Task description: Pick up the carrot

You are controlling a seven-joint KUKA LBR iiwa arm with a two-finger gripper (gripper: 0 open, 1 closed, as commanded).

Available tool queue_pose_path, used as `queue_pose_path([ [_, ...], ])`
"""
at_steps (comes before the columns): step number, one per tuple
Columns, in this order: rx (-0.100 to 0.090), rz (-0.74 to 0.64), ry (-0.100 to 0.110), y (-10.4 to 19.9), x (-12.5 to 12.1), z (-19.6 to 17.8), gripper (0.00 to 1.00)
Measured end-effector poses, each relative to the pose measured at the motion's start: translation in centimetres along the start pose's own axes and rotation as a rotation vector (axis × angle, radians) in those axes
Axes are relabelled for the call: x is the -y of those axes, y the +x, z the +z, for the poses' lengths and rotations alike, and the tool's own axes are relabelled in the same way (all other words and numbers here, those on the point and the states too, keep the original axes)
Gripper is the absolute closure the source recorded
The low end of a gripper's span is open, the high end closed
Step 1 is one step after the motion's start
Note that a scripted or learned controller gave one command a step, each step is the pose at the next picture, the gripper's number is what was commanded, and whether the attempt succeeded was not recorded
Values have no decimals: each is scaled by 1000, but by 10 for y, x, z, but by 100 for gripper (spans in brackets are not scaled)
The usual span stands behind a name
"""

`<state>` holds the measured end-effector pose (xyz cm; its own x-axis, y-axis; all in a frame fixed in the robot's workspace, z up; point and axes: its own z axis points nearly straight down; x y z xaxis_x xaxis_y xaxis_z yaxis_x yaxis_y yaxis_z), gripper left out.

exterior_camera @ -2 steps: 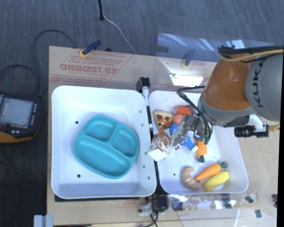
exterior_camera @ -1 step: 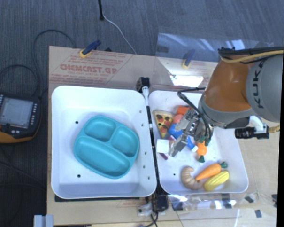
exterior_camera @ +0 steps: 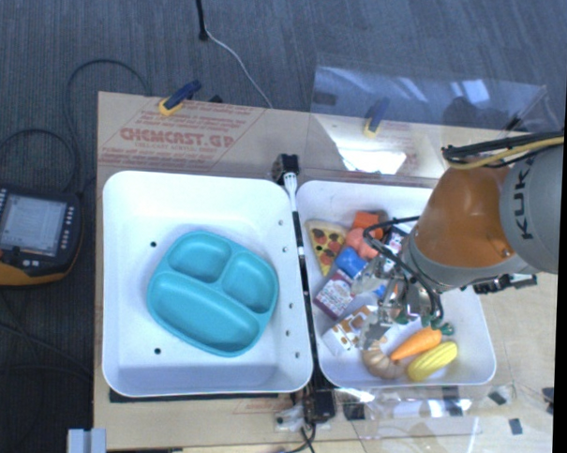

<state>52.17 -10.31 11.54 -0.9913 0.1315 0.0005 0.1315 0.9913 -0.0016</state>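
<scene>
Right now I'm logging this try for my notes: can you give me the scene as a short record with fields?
target: carrot, lying in the right bin, near its front
beside target: yellow corn cob on its front side, touching it
gripper: above the clutter of the right bin, just behind the carrot
carrot held: no, it lies in the bin
left bin: holds a blue divided plate

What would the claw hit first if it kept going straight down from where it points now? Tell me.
Most likely the carrot, which lies just beneath the claw in the right bin, beside the yellow corn. Depth is hard to judge from this slanted view, so the small packets next to it could be touched first.
</scene>
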Motion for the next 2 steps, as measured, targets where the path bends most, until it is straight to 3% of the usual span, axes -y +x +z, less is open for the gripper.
queue_pose_path([
  [1, 18, 4, 3, -44, 61, -105, 0],
  [2, 9, 48, 1, -38, 85, 11, 0],
])
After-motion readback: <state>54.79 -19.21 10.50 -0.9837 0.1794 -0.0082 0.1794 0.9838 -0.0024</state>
